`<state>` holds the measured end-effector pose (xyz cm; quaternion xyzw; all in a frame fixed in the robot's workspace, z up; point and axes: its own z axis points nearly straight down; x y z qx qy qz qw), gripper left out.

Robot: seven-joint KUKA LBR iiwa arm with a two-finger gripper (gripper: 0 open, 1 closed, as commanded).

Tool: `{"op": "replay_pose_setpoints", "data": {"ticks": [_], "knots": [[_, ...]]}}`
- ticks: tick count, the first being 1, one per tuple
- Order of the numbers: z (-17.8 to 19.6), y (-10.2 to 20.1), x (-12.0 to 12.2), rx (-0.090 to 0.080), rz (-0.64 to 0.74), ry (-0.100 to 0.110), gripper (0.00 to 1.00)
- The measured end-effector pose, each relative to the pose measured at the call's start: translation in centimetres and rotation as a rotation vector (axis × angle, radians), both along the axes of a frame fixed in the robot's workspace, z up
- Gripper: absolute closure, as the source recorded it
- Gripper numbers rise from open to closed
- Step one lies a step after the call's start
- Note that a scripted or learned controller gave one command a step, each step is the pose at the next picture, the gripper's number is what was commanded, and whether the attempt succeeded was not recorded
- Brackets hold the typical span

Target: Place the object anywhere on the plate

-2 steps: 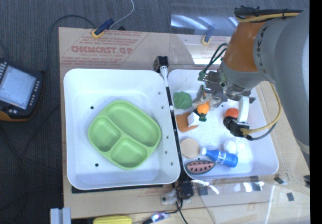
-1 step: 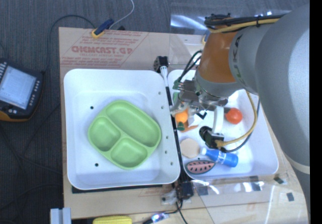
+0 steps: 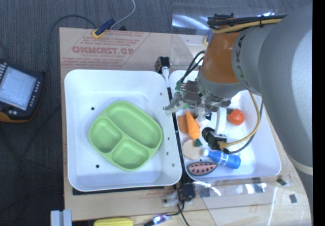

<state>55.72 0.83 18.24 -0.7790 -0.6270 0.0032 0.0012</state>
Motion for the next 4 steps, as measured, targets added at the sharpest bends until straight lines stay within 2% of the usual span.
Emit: {"op": "replay_pose_setpoints", "data": {"ticks": [4], "knots": [[0.0, 0.0, 0.0, 0.0, 0.0, 0.0, 0.0]]}}
